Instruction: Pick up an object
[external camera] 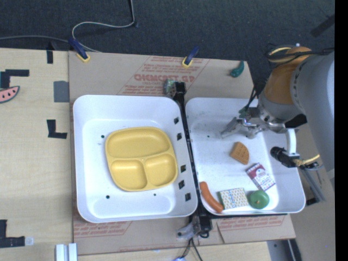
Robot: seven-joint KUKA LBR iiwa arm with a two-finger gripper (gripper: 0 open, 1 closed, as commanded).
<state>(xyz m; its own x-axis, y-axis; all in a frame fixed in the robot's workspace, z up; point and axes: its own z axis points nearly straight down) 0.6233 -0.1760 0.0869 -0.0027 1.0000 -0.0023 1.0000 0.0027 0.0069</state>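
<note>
Hand (235, 127) open, empty, above right bin (209, 162), poised just beside biscuit (240, 153) for grasping.

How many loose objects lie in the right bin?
5: a tan piece below the gripper, a red box, a green ball, a patterned box, and an orange sausage. The arm may hide more.
</note>
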